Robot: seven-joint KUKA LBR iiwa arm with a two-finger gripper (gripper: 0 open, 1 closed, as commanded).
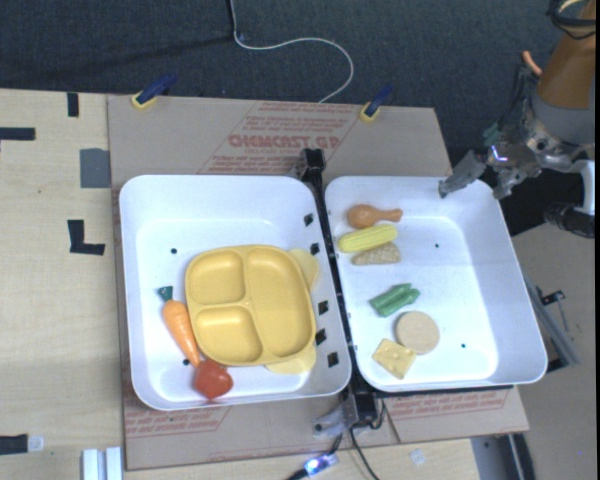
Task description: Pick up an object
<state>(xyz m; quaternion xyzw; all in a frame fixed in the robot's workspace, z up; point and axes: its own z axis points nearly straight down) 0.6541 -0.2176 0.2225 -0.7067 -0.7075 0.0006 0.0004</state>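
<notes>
Two white bins point(140, 208) sit on brown cardboard point(270, 133) printed with red lettering. In the left bin lie a pale yellow divided plate point(250, 303), an orange carrot point(181, 330) with a green top, and a red tomato point(212, 379). The right bin holds an orange-brown drumstick point(372, 214), a yellow corn cob point(367, 238), a tan bread slice point(378, 256), a green pea pod point(394, 298), a beige round cracker point(417, 332) and a yellow cheese wedge point(393, 357). The arm point(565, 68) is grey with an orange band. A white cable point(300, 43) crosses dark blue carpet point(100, 18).

I'm looking down from one fixed camera above the bench, tilting slightly, sitting far enough back to be taking in both white bins point(140, 268), arm point(565, 78) entering at far right.
</notes>
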